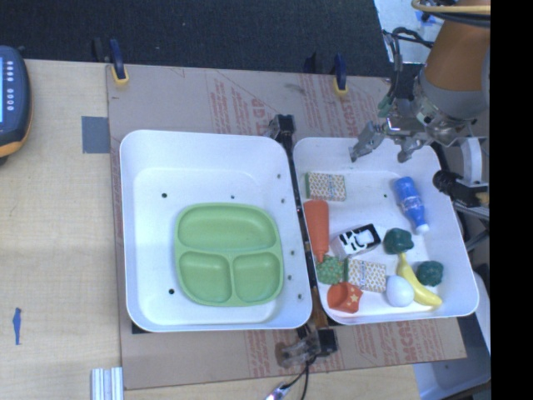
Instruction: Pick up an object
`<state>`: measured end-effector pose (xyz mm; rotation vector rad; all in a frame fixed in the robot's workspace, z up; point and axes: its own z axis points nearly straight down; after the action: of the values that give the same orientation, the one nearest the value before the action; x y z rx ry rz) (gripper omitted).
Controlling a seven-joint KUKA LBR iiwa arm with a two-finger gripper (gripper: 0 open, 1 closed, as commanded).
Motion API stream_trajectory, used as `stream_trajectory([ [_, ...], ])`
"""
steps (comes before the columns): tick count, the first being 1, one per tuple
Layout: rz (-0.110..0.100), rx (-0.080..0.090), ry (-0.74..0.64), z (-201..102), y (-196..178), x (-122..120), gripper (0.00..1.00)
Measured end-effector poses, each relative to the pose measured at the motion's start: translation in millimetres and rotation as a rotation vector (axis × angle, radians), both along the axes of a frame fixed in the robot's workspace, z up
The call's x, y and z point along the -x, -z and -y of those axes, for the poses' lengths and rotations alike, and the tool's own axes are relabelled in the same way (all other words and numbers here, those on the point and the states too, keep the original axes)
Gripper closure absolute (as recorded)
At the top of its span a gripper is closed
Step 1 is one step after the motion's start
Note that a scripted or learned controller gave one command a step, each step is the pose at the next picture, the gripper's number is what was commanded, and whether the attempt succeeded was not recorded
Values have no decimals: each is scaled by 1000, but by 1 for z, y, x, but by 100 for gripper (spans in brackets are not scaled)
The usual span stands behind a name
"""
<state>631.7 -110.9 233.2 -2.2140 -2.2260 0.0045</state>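
My gripper (386, 147) hangs open above the far edge of the right bin (460, 248), its two fingers spread with nothing between them. Below it the right bin holds a blue bottle (410, 202), a patterned packet (326, 186), an orange carrot (316, 227), a black-and-white item (359, 239), a dark green broccoli piece (397, 241), a yellow banana (419, 286), a white egg-like ball (399, 291), another green piece (430, 272), a second packet (366, 274) and a red item (344, 297).
The left bin (141, 223) holds a light green divided plate (228, 253). A blue-and-orange device (12, 98) lies at the bench's far left. Clamps (119, 65) hold the cardboard sheet at the back edge.
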Motion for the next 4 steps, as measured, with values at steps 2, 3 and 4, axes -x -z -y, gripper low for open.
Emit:
stream_trajectory([
  [2, 13, -6, -5, 87, 126, 9, 0],
  [3, -19, -19, -1, 95, 131, -26, 0],
  [4, 7, -2, -2, 98, 129, -17, 0],
])
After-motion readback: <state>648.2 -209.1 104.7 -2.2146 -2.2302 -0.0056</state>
